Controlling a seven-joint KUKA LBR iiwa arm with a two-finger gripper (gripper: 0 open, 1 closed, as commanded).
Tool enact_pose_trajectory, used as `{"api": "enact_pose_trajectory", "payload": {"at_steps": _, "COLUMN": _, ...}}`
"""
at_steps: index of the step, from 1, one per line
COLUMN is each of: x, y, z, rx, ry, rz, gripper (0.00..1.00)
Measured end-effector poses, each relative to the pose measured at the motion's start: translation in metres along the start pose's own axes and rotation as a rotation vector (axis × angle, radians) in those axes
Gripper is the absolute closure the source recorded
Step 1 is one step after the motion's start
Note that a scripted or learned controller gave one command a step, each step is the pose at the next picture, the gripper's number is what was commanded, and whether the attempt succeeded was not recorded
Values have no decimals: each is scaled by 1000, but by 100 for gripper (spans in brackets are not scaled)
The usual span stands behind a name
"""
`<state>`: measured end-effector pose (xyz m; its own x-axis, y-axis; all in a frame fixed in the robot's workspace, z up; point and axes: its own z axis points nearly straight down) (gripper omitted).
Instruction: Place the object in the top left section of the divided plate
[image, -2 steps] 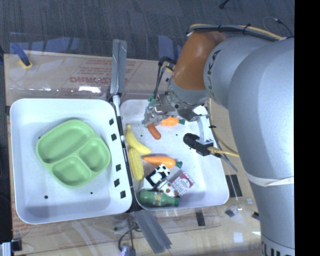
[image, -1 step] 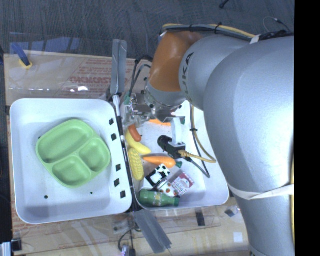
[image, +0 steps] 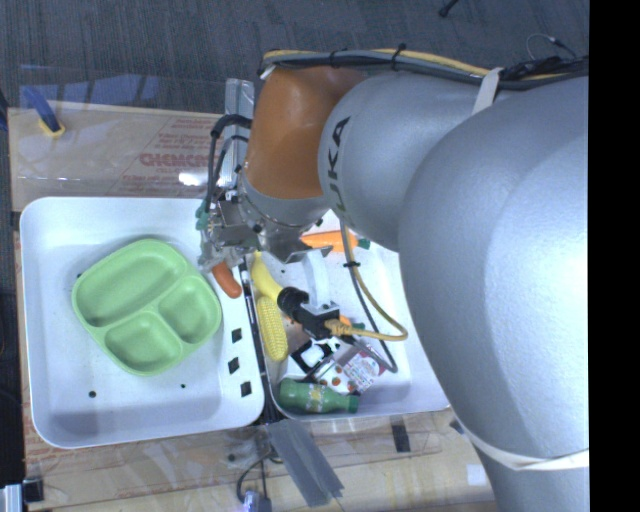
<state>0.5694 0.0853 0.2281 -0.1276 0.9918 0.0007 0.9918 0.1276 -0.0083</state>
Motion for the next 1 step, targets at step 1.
{"api": "enact_pose_trajectory", "payload": {"at_steps": 1, "x": 0, "y": 0, "z": 0, "rx": 0, "ry": 0, "rz": 1, "gripper": 0}}
